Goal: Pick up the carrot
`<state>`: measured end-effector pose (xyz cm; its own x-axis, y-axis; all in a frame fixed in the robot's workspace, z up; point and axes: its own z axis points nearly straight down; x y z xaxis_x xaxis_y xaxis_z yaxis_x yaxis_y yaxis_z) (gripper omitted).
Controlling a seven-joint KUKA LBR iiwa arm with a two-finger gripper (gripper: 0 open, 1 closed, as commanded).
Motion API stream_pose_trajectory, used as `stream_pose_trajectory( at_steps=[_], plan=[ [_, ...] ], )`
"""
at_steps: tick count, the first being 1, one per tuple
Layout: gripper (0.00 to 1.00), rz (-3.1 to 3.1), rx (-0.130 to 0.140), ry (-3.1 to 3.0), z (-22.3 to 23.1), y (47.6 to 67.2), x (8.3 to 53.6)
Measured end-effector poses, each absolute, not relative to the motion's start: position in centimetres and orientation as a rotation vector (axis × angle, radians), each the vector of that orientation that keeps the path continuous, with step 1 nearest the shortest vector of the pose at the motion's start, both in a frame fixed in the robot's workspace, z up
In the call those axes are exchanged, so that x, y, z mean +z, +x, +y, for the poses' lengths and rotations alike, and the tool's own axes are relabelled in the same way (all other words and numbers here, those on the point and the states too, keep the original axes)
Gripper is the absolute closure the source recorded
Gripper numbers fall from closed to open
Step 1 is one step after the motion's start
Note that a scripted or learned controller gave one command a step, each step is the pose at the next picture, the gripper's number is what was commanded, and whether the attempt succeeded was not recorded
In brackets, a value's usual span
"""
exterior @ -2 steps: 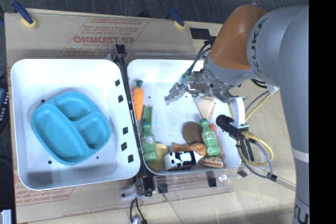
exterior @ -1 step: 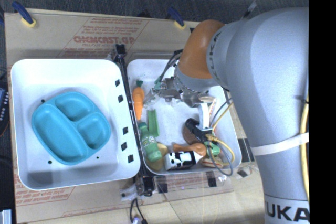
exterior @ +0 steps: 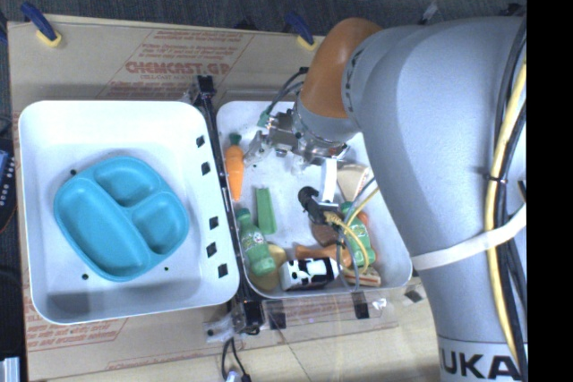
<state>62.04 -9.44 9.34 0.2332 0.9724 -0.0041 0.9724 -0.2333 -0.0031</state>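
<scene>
Lying along right bin (exterior: 286, 185) view-left wall, carrot (exterior: 235, 170) just view-left of pincer (exterior: 282, 141); pincer opening: cannot tell.

Carrot (exterior: 235, 173): orange, slim, small green top at far end. Lies flat on floor of right bin (exterior: 288, 179), far-left part, close along bin's left wall. Long axis runs far to near, narrow tip toward near side. Whole length in view.
</scene>
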Motion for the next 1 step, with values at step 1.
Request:
stream_pose_trajectory(
  at_steps=[1],
  plan=[
    [0.00, 1.600, -0.005, 2.705, -10.04, 61.82, 9.29]
  ],
)
